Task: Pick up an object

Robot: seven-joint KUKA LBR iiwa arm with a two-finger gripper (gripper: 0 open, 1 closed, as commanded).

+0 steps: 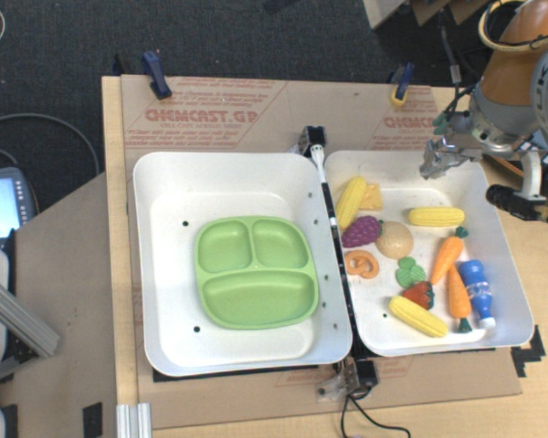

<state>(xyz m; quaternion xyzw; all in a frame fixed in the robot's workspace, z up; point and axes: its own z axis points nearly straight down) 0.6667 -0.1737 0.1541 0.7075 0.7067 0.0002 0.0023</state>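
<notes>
The gripper (pixel 436 161) hangs over the far right corner of the right bin (pixel 502 245), its metal fingers pointing down toward the bin's rim. They are small and blurred against the white plastic; nothing shows between them, but how far apart they stand I cannot tell. Above them the grey wrist widens into the arm (pixel 516 71), whose orange band sits at the upper right, and the picture's edge cuts off the rest of the arm. The arm leans in from the right, tilted over that corner of the bin, and dark cabling trails beside it.

Every toy lies in the right bin, apart from the gripper. Nearest it, toward the bin's middle, a short corn cob (pixel 436 216) lies flat. By the bin's left wall a banana (pixel 350 202) leans beside a yellow wedge, perhaps cheese (pixel 372 196), partly hidden behind it. Just under the banana sits a purple grape bunch (pixel 361 232), touching a beige rounded piece (pixel 395 239) that is hard to name. Below the grapes lies an orange ring-like piece (pixel 361 265). Toward the bin's near right are two carrots (pixel 446 258), a blue bottle (pixel 476 290), a green-and-red piece like a strawberry (pixel 414 283), and a second corn cob (pixel 417 317).

The left bin (pixel 155 245), touching the right bin along a black clamp strip, holds a green divided tray (pixel 254 272).
</notes>
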